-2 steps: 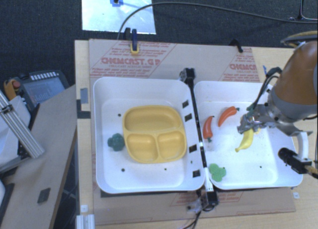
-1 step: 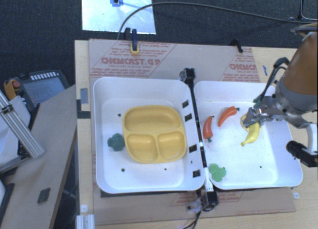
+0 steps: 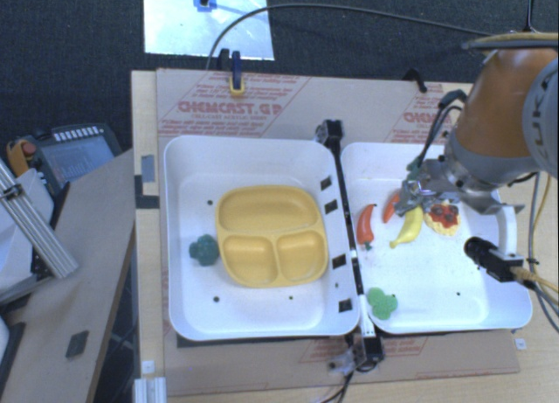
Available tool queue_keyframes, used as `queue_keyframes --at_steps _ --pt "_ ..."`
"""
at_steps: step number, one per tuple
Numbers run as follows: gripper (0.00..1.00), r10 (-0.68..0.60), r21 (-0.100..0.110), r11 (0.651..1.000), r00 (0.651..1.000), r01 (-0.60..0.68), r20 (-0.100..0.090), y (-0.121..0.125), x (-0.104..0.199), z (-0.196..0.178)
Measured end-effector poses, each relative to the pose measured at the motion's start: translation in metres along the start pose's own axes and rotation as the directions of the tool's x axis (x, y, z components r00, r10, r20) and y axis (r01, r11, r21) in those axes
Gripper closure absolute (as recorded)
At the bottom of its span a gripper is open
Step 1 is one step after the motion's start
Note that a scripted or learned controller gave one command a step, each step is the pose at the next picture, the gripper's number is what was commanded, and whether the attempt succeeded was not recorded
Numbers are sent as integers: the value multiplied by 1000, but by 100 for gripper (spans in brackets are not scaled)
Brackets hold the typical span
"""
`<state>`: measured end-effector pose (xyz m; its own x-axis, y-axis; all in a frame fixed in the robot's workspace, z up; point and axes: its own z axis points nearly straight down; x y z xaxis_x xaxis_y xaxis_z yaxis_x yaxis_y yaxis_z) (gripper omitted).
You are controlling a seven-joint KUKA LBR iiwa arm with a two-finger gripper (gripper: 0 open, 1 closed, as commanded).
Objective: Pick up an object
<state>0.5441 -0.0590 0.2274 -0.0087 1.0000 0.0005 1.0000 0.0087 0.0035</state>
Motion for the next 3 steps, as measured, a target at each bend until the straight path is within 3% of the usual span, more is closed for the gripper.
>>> queue_keyframes --at_steps 3 --pt "100 -1 0 1000 1000 1 -2 54 157 18"
